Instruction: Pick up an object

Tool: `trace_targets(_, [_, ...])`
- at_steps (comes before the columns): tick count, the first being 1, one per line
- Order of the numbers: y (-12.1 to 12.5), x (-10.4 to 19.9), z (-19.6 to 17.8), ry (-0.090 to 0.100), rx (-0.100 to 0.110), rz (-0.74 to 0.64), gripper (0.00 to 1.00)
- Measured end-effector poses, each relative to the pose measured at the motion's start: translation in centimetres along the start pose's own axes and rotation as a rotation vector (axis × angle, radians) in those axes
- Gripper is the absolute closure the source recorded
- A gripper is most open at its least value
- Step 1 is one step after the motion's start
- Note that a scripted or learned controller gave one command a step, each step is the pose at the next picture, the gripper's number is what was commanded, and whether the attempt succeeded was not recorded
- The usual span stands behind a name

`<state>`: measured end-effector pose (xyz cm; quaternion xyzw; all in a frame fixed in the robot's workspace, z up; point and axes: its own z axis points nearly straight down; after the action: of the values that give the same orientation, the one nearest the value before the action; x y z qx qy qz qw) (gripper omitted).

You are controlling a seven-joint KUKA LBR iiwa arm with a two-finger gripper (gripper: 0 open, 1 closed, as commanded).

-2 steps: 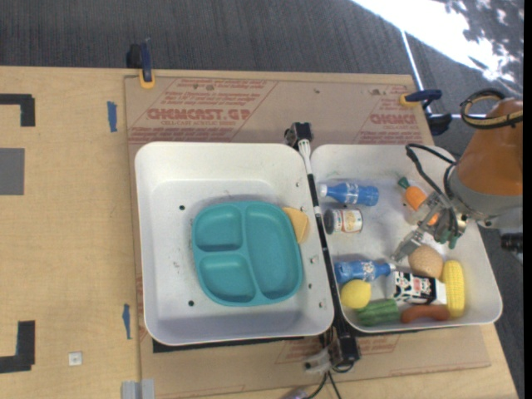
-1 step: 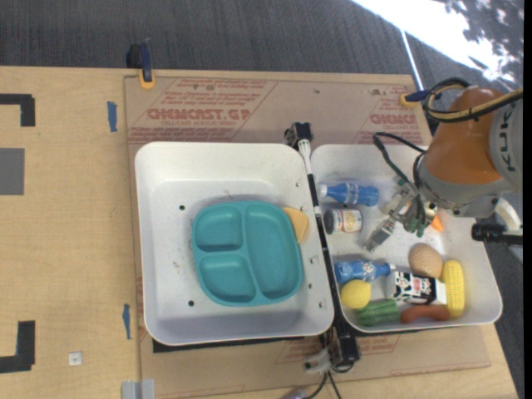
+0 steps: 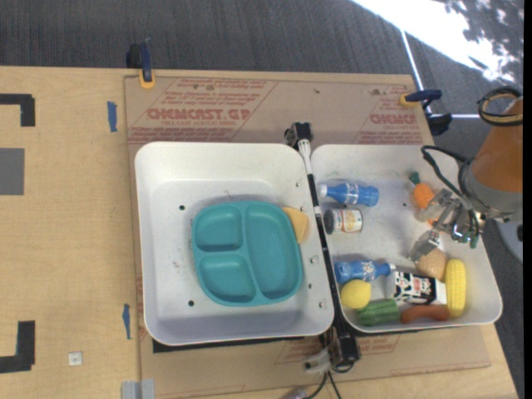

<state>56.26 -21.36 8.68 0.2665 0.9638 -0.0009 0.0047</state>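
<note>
Low in the right bin (image 3: 490, 306), corn (image 3: 455, 285) and a bread-like lump (image 3: 432, 263) lie just under the gripper (image 3: 432, 241), seemingly descending to grasp; whether it is open I cannot tell, so next comes closing and lifting.

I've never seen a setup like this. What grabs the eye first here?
Probably the teal divided plate, which takes up much of the left bin. Next, the jumble of toy food in the right bin: two blue bottles, a corn cob and a lemon. The robot's gripper hangs over that bin's right side.
</note>
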Motion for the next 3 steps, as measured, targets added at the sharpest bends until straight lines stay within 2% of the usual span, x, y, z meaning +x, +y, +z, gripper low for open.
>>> trace_targets(1, [3.6,-3.1,0.1,0.001,-0.002,-0.17,0.0])
trace_targets(2, [7.4,-2.0,0.0,0.004,-0.004,-0.468,0.0])
trace_targets(3, [6.8,-2.8,0.0,-0.002,-0.003,-0.788,0.0])
